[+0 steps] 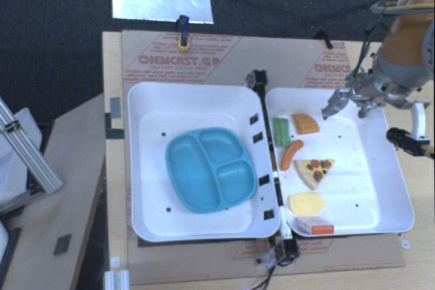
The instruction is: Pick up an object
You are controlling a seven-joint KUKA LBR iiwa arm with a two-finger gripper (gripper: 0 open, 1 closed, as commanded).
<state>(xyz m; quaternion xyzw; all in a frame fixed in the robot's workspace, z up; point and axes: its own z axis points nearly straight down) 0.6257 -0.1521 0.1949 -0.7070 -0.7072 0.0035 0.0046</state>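
Note:
The right bin holds several toy foods along its left side: a green block, an orange bread piece, a red sausage, a pizza slice, a yellow oval piece and a small red and white box. My gripper hangs over the bin's back right part, above and to the right of the orange piece. Its fingers are spread and nothing is between them.
The left bin holds a blue divided plate. A black divider with clips runs between the bins. The right half of the right bin's floor is bare. A yellow clamp sits at the bench's back edge.

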